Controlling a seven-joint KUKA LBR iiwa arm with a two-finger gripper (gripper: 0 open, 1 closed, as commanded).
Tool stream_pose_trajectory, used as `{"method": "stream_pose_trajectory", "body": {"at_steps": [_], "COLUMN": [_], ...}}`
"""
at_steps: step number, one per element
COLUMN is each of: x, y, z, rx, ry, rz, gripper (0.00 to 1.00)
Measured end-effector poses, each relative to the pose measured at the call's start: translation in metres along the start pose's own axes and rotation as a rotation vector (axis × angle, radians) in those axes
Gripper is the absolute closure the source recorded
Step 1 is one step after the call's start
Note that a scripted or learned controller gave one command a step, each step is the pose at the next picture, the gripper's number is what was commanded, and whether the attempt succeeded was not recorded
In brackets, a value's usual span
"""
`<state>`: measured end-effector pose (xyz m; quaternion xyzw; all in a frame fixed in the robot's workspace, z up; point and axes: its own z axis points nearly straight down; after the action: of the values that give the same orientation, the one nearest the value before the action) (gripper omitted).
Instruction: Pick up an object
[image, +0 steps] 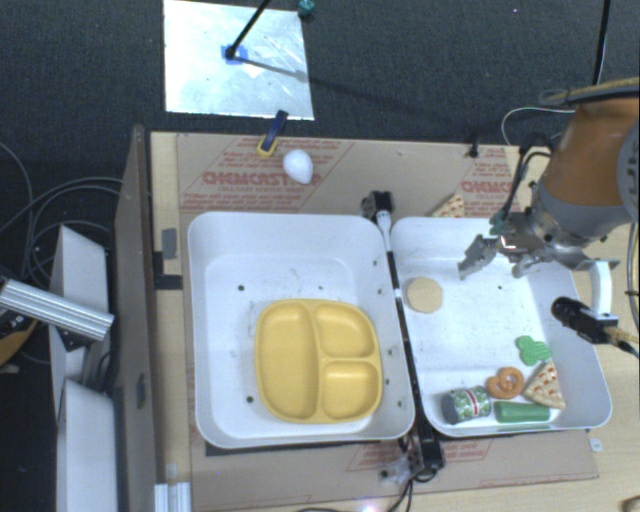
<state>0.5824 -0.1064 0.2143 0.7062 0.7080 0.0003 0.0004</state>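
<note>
The right bin (590, 400) holds a round tan cookie (425, 295) near its left wall. Along its front edge lie a green-and-white can (467, 404), a green bar (521, 411), a brown pretzel (506, 382), a pizza slice (545, 386) and a small green toy (533, 350). My gripper (500, 260) hovers over the back half of this bin, to the right of and slightly behind the cookie. Its fingers (474, 260) are spread open with nothing between them.
A yellow divided plate (318, 358) lies in the left bin (215, 300). Behind the bins, on the cardboard, rest a white egg (298, 165), a yellow-and-blue clip (270, 135) and another pizza slice (450, 207). A black part (585, 320) juts over the right bin's right side.
</note>
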Motion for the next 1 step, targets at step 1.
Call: {"method": "stream_pose_trajectory", "body": {"at_steps": [1], "x": [-0.048], "y": [0.0259], "z": [0.0745], "rx": [0.0], "ry": [-0.002], "rz": [0.003], "gripper": [0.0]}}
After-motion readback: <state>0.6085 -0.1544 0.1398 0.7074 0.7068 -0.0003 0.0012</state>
